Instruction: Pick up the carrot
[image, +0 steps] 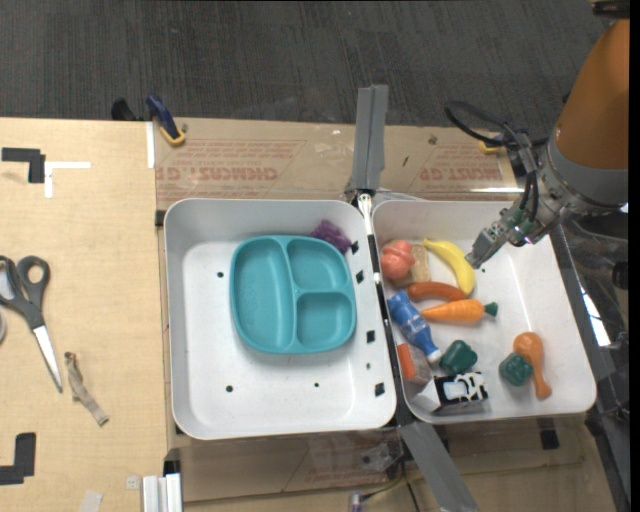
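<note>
The light wooden worktop (80, 250) holds two white bins. The long orange carrot (455, 311) lies in the right bin (565, 290), just under a yellow banana (452, 263). The end effector (490, 243) hangs above the banana; I cannot tell its state. Bare white floor lies right of it.

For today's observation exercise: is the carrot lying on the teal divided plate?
No. The carrot lies in the right bin among other toys; the teal plate is in the left bin.

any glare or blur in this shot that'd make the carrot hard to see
Camera view: lighting is even and the carrot is sharp against the white right bin; soft shadows only, mild sheen on the teal divided plate; the gripper looks slightly blurred, its fingers hard to read.
</note>
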